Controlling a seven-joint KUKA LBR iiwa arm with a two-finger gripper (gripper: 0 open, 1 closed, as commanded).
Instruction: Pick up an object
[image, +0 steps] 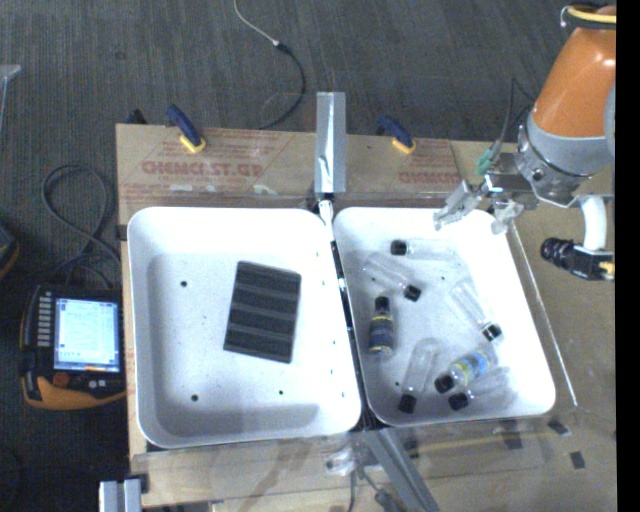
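- Camera view: the grey arm with its orange band (580, 65) reaches in at the upper right, and its two-finger hand (478, 207) hangs above the far rim of the right shallow white bin (530, 300).
- The hand's thin fingers are spread apart with nothing between them, so it is released and grasps nothing.
- The right bin holds a loose scatter of small clear plastic bottles with black caps, well below the hand and apart from it.
- One clear bottle (392, 275) lies slanted near the bin's middle, its black cap toward the lower right; a loose black cap (399, 247) sits just above it.
- A dark bottle with a yellowish label (380, 325) lies near the bin's left wall, roughly along it.
- Another clear bottle (470, 303) lies slanted on the right side, cap toward the lower right.
- Near the front edge a bottle with a blue label (468, 370) lies beside a further clear bottle (420, 365), with small black caps around them; exactly which cap belongs to which bottle is hard to tell.
- The left shallow white bin (160, 300) holds a flat black ribbed rectangular pad (263, 311), lying slightly tilted near the middle.
- Both bins rest side by side on a brown board-topped table (230, 160), with two blue-and-yellow clamps (185, 128) at its far edge.
- An orange-cased handheld screen pendant (78, 340) lies on the floor left of the table.
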